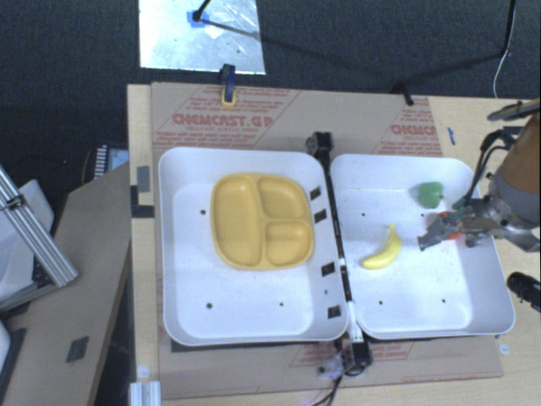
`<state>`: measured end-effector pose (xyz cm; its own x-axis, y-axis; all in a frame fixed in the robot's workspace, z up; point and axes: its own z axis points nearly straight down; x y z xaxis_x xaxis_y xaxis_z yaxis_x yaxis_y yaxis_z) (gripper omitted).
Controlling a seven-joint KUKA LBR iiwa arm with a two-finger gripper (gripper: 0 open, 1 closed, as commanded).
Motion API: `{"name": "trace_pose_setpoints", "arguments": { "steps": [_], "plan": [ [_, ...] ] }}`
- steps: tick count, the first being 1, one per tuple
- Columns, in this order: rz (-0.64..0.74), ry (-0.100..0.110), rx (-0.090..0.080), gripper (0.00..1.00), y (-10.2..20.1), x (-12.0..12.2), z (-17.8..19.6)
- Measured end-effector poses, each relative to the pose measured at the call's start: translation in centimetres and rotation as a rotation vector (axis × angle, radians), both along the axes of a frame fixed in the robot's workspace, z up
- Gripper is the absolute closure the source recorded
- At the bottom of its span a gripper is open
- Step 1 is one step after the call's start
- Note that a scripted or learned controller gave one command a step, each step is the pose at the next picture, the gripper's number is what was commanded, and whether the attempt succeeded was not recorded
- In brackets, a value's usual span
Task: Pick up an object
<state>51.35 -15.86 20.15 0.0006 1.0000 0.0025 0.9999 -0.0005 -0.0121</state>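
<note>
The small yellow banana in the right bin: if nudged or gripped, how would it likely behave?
The small yellow curved banana looks like a smooth toy, so probably light and a bit slippery. Its curve suggests it would pivot rather than roll straight. It lies flat on the shallow white right bin, so tipping seems unlikely.

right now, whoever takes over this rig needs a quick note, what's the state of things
Gripper: low over the right bin, reaching in from the right; nothing visible between its fingers.
Banana: lying in the right bin, just left of the gripper, apart from it.
Green object: right bin, far side, just beyond the gripper.
Yellow divided plate: in the left bin.
Done: nothing picked up yet.
Left: close on an object, probably the banana or the green one as they are nearest, and lift it.
</note>
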Motion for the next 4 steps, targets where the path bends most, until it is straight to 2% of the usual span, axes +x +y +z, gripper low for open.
{"name": "trace_pose_setpoints", "arguments": {
  "steps": [1, 4],
  "plan": [
    [0.004, -0.013, -0.002, 0.0, 0.1, 0.3, 0.7],
    [0.001, -0.011, -0.002, 0.0, 0.7, -0.2, -11.9]
  ]
}}
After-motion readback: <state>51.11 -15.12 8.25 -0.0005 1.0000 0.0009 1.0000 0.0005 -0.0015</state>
